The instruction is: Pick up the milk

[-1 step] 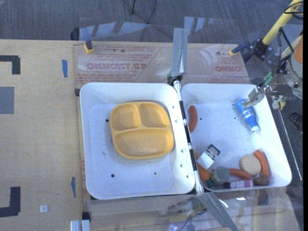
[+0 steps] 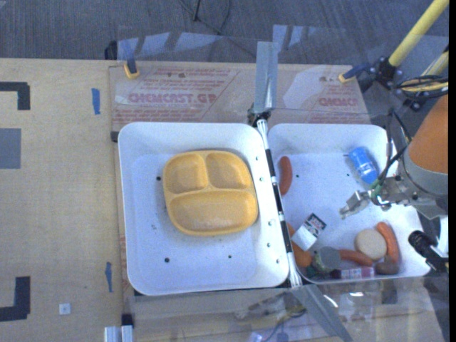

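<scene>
Roughly by size
Left bin (image 2: 135,212): holds yellow divided plate (image 2: 210,191).
Right bin (image 2: 320,137): clutter.
Gripper (image 2: 354,206): fingers parted, nothing between them.
Milk (image 2: 308,231): near divider, apart from gripper.
Neighbours: sausage (image 2: 285,174), blue can (image 2: 363,164), bun (image 2: 370,244), carrot (image 2: 354,256).

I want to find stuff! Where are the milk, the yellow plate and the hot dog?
milk (image 2: 308,231), camera view, on its white side.
yellow plate (image 2: 211,192), camera view, on its middle ridge.
hot dog (image 2: 285,174), camera view, on its middle.

Grey carpet floor (image 2: 320,6), pale wooden bench (image 2: 57,191), blue tape marks (image 2: 95,100), black cable (image 2: 203,2)
</scene>
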You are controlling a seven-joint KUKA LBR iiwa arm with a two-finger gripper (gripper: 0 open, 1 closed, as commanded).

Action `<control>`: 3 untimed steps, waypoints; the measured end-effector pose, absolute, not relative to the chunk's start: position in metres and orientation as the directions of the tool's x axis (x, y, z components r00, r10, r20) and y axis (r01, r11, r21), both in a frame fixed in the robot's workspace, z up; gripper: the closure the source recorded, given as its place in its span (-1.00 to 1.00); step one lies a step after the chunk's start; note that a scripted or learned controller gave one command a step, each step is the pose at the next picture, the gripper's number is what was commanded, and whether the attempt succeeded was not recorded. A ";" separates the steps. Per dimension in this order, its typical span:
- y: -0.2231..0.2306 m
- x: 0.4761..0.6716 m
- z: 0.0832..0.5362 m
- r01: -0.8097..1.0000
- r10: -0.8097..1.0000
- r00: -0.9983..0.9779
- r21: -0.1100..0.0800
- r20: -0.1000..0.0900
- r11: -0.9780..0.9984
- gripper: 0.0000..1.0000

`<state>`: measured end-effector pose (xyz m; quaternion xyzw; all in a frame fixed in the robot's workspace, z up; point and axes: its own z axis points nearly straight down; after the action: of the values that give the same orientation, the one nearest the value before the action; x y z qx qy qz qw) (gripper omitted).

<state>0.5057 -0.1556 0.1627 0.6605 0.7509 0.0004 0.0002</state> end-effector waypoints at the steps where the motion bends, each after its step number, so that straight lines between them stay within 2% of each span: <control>1: -0.124 0.528 0.280 1.000 1.000 0.027 0.002 -0.001 -0.027 -1.00; 2: -0.114 0.498 0.137 0.962 0.962 -0.274 0.013 -0.007 0.274 -1.00; 3: -0.156 0.560 0.216 0.997 0.997 -0.074 0.003 -0.002 0.074 -1.00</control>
<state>0.5602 -0.1557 0.2160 0.6803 0.7330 0.0004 0.0017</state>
